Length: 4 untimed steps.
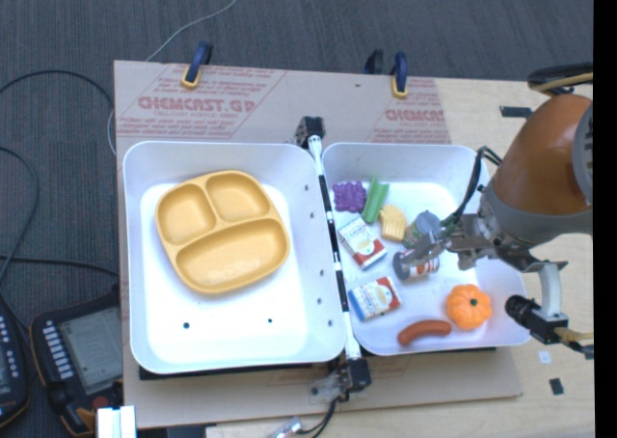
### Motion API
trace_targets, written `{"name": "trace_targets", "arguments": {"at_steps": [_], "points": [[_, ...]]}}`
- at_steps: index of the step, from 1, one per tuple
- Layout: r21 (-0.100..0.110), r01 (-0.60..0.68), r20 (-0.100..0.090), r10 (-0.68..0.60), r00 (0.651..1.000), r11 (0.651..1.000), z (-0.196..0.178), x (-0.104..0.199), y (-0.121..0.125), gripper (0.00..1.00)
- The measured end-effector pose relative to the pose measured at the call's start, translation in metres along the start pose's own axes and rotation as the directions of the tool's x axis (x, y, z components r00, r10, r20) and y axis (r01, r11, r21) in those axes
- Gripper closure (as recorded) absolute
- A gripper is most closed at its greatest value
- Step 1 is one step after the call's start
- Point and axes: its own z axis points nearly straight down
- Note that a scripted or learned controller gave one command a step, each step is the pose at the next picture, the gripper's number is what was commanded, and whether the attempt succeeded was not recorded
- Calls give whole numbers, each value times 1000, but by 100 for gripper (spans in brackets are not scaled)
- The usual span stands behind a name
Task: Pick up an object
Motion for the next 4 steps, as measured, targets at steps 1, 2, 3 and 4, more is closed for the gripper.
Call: {"name": "trace_targets", "arguments": {"at_steps": [1,2,3,4], "points": [[-10,-1,1,1,1000,1000,86,-6,-3,0],[-11,-1,0,1,1000,1000,76,-5,-2,100],[-10,-1,0,1,1000,1000,76,-5,-3,0],[-8,-3,4,3,1000,1000,97,22,-4,0]]}}
